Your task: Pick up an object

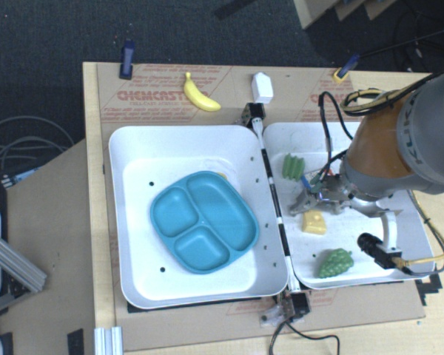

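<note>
Looking into the right white plastic bin (355, 276), we find a small pale-yellow wedge-shaped piece (314, 222), smooth and matte like a toy slice of cheese, lying on the bin floor near its middle. The metal gripper (316, 196) sits just above and beside it; we cannot tell how the gripper is set, and nothing shows clearly in it. Near the bin's front lies a bumpy green toy grape cluster (334, 263), and toward the back a ribbed green oblong piece (293, 166), like a small pickle. The arm (399, 143), glossy grey with an orange band, comes in from the right. In the left white bin (133, 161) rests a smooth blue plastic plate with three compartments (202, 221). On the brown cardboard-covered tabletop (155, 95) behind the bins lies a curved yellow toy banana (198, 95).
</note>
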Robot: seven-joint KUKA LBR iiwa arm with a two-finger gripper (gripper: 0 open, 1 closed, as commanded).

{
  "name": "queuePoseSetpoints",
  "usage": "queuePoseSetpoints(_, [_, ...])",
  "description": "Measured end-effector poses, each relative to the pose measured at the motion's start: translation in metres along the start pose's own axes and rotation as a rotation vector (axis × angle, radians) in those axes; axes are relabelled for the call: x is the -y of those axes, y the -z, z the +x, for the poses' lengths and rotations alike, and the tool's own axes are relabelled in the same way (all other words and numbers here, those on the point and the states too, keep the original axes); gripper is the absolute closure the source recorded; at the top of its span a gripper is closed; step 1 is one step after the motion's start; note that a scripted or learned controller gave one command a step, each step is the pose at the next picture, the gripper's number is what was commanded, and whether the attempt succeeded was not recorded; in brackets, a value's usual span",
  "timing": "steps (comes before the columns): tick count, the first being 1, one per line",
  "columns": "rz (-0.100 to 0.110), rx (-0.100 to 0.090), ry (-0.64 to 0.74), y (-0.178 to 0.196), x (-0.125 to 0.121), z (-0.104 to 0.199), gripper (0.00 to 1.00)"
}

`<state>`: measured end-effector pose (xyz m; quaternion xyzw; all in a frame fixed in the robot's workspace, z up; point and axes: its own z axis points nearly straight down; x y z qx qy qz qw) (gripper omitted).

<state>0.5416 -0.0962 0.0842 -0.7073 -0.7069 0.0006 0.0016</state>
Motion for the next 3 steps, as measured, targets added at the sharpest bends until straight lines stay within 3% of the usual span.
queuePoseSetpoints(1, [0.000, 0.000, 0.001, 0.000, 0.013, 0.001, 0.00])
queuePoseSetpoints(2, [-0.002, 0.000, -0.001, 0.010, 0.013, 0.001, 1.00])
queuePoseSetpoints(3, [-0.005, 0.001, 0.002, 0.112, -0.023, 0.063, 1.00])
